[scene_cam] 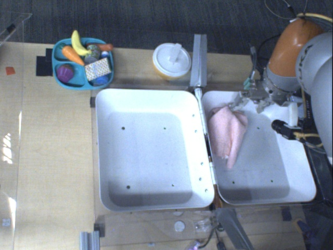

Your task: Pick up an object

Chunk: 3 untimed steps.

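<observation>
Pink cloth lies lengthwise, tapering toward the near edge.

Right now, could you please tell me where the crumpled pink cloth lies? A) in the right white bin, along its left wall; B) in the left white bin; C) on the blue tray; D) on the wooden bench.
A: the crumpled pink cloth lies inside the right white bin, close to its left wall.
</observation>
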{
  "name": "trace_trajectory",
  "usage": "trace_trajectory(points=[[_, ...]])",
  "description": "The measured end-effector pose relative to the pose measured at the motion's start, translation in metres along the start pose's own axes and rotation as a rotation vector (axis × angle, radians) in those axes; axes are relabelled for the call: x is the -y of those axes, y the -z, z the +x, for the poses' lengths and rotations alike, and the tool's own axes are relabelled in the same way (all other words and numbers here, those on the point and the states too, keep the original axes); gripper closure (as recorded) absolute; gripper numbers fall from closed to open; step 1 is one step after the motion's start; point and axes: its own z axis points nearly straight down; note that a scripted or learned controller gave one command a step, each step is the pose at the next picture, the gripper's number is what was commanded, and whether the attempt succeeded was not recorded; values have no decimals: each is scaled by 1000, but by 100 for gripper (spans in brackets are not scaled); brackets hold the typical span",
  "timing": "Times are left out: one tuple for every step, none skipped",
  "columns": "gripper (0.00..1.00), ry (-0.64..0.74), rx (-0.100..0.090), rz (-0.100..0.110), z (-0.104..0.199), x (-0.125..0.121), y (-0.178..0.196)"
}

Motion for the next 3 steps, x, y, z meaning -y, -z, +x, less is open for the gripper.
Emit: trace_trajectory(points=[[0, 133, 2, -6, 21, 4, 33], [0, 218, 2, -11, 11, 24, -30], [100, 221, 3, -22, 13, 21, -15]])
